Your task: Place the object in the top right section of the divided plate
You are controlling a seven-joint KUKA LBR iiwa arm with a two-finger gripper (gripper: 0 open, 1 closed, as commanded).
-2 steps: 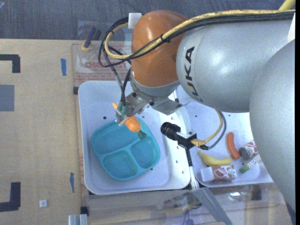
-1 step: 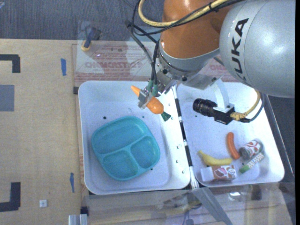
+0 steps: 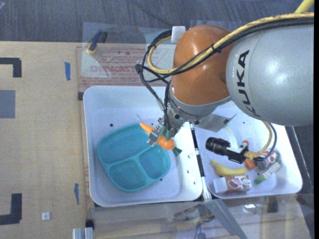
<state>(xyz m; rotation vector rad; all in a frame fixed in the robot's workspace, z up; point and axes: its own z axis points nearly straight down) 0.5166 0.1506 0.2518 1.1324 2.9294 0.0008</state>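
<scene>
I see the gripper clenched on an orange carrot over the teal divided plate's top right rim, presumably lined up for release.

The arm is a thick, smooth cylinder of pale silver-grey with black capital letters "KUKA" printed along its side. Next toward the pincer comes a glossy orange dome, the band above the wrist. Black cables loop beside the dome, and a yellow cable crosses over the grey casing. The pincer itself is small, dark and metallic.
</scene>
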